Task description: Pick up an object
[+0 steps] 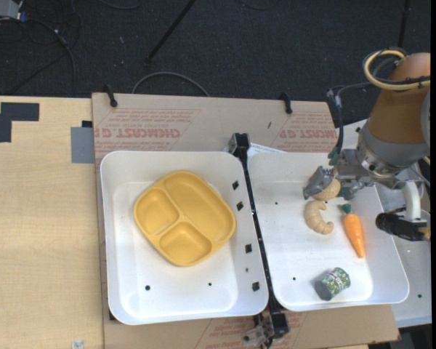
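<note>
The right bin [291,267] holds a curved beige croissant-like piece [318,217], an orange carrot [354,234] and a small green-and-grey can [333,283] lying on its side. My gripper [331,185] is low over the bin's far part, just above the croissant piece. A small beige lump [328,190] sits right at the gripper's tip and touches it. The carrot lies a little to the gripper's right and nearer the camera. The can rests near the front wall, well apart from the gripper.
The left bin [123,282] contains a yellow divided plate [184,217]. A black divider [251,220] runs between the two bins. A black part [401,225] sticks in at the right bin's right rim. Cardboard lies under both bins.
</note>
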